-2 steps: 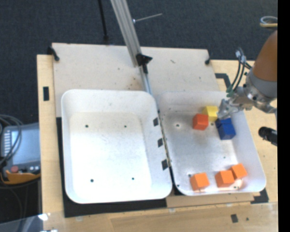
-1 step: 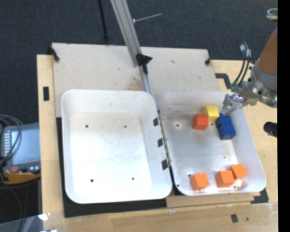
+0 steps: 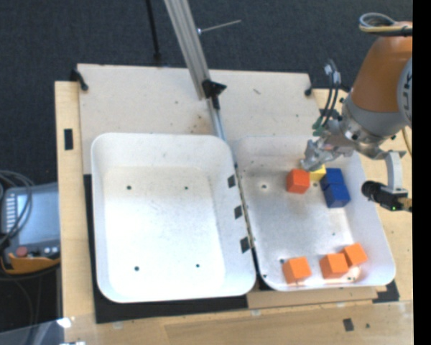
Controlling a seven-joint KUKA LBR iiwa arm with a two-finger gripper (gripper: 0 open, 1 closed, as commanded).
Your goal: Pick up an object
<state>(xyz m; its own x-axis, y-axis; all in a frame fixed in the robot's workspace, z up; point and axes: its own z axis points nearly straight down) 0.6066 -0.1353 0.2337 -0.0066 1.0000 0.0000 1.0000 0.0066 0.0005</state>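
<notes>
I am reaching in from three o'clock, and my gripper (image 3: 317,154) hangs low over the right bin (image 3: 370,225), toward its one o'clock corner. Just below my fingertips sits a cluster of three pieces: an orange cube (image 3: 298,181) at about seven o'clock from my hand, a small yellow block (image 3: 317,171) touching or nearly touching my tip, and a blue block (image 3: 335,187) at about five o'clock. The yellow one is mostly hidden by my hand and by its neighbours, so I cannot tell whether I am around it, beside it or merely above it. I also cannot tell how wide my hand stands from this slant, and I see nothing plainly lifted between the tips. So I judge the task as not yet done: I have come to the cluster, and every piece still looks to be resting on the bin floor. What is left is the grasp itself and the lift clear of the floor. Along the six o'clock wall of the same bin lie three more orange cubes (image 3: 333,265), well apart from my hand and untouched. The left bin (image 3: 100,157) lies at nine o'clock, across the divide, well away from my hand.
</notes>
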